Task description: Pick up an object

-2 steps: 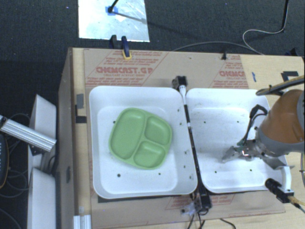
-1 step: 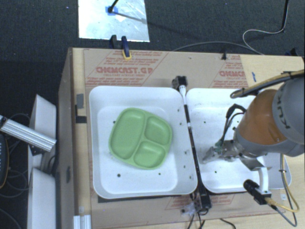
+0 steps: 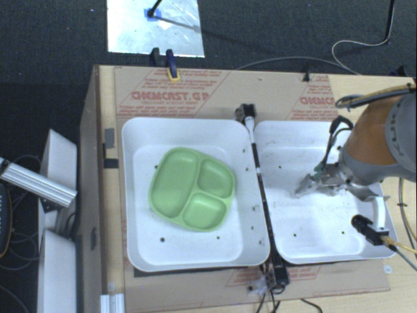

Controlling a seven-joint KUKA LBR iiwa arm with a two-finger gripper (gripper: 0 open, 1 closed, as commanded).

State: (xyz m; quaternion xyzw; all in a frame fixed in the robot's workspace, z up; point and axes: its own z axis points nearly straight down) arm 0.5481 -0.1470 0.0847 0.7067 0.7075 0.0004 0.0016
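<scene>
A light green divided plate with three compartments lies flat in the middle of the left white bin. My gripper is low over the right white bin, near its middle, well to the right of the plate and across the divider from it. The grey arm with its orange band comes in from the right above that bin. I see nothing in the gripper's grasp.
A black divider strip runs between the two bins. Both bins rest on a cardboard-covered bench. A shiny sheet lies on the dark floor behind the bench. Metal rails stand at the left.
</scene>
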